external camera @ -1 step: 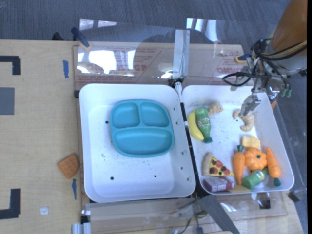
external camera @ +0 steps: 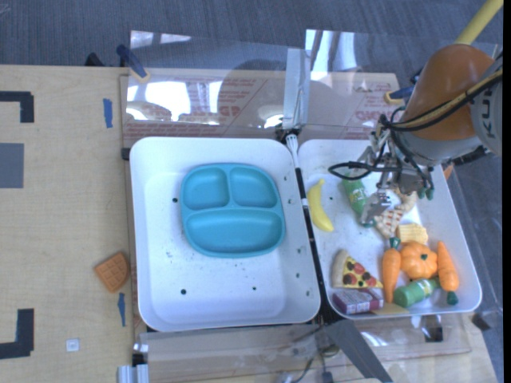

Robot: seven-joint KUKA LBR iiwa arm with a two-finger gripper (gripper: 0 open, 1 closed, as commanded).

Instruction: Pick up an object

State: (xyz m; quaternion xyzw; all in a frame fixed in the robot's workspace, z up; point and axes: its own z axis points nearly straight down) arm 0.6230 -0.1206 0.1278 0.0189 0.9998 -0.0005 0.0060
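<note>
Wooden surface (external camera: pixel 56 214) bearing two white bins. Landmark: the banana (external camera: pixel 319 206), long axis running front to back. Left of it, a blue plate (external camera: pixel 231 210) in the left bin (external camera: pixel 152 238). Right of it, in the right bin (external camera: pixel 463 246), the hand (external camera: pixel 382 202) hangs over a green bottle (external camera: pixel 354 195); grip state cannot be told. Pizza slice (external camera: pixel 355 272), carrots and pumpkin (external camera: pixel 415 259) lie nearer the front.

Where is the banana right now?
The banana lies in the right bin, against its left wall, above the pizza slice.
</note>
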